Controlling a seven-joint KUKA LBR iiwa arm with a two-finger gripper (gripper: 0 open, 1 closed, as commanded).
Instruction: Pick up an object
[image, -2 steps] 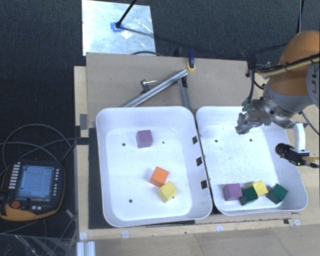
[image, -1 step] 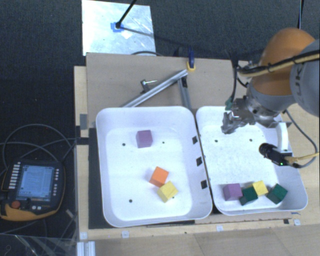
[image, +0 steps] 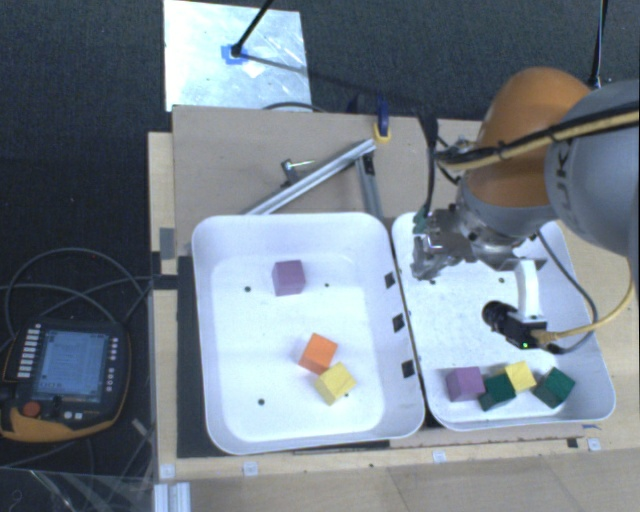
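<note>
The tool (image: 432, 252) is hanging over the upper left part of the right bin (image: 600, 400), near the wall shared with the left bin (image: 205, 300); whether it is released or clenched cannot be told from this angle, and no block is showing in it. The arm (image: 560, 150) is reaching in from the right, its orange band bulging above the grey wrist, with cables running along it and a small black unit sitting below the wrist. Along the right bin's near edge a purple block (image: 464, 382), a green block (image: 496, 391), a yellow block (image: 520, 376) and a second green block (image: 554, 386) are lying in a close row. In the left bin another purple block (image: 288, 277) is sitting toward the far side, well apart from an orange block (image: 318, 352) that is touching another yellow block (image: 335, 382). The bins are resting on a pale worktop (image: 230, 150), where a metal bar (image: 310, 178) is lying aslant behind them. A teach pendant (image: 65, 378) with cables is lying on the dark floor at the left. No writing is legible.
</note>
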